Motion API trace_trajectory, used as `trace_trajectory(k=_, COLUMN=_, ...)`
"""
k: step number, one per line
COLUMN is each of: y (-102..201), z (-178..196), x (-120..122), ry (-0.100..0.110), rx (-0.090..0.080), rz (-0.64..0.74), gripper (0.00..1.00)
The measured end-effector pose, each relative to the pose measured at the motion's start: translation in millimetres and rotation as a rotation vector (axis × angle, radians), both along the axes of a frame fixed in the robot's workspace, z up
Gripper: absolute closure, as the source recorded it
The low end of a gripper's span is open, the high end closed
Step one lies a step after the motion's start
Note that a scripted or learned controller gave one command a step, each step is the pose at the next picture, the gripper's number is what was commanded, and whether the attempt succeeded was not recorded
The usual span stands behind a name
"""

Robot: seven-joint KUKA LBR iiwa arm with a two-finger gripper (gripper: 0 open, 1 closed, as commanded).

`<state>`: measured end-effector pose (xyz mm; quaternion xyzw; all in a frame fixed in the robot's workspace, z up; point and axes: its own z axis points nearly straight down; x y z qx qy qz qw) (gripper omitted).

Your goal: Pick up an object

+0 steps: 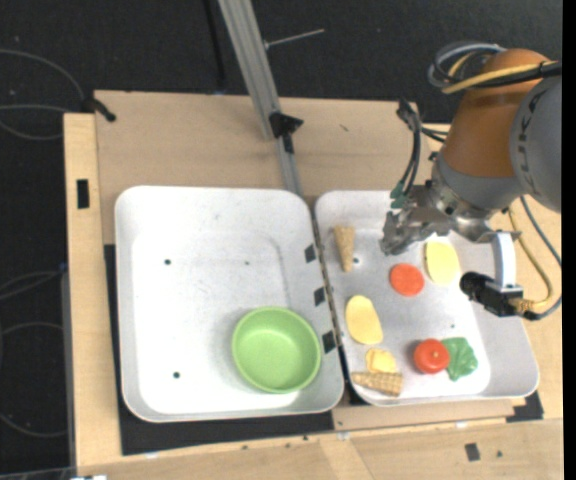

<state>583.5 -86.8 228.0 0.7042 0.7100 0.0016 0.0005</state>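
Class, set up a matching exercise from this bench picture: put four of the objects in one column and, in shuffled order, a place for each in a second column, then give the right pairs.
Column one:
1. green bowl
2. cone-shaped piece
3. red tomato with green leaf
4. orange-red round piece

Column two:
A. right bin, near front right corner
B. left bin, front right area
C. right bin, just below the gripper
D. right bin, beside its left wall, toward the back

Pairs: 1-B, 2-D, 3-A, 4-C
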Motion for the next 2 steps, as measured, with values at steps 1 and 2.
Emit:
trace_trajectory(k=1, y=43.8, z=-4.9, x=14.9, ry=0.002, rx=-0.001, rz=-0.001, gripper=1.0)
trace_trajectory(k=2, y=92.6, z=-2.4, x=24.7, ry=0.001, rx=0.0, rz=-0.001, gripper=1.0)
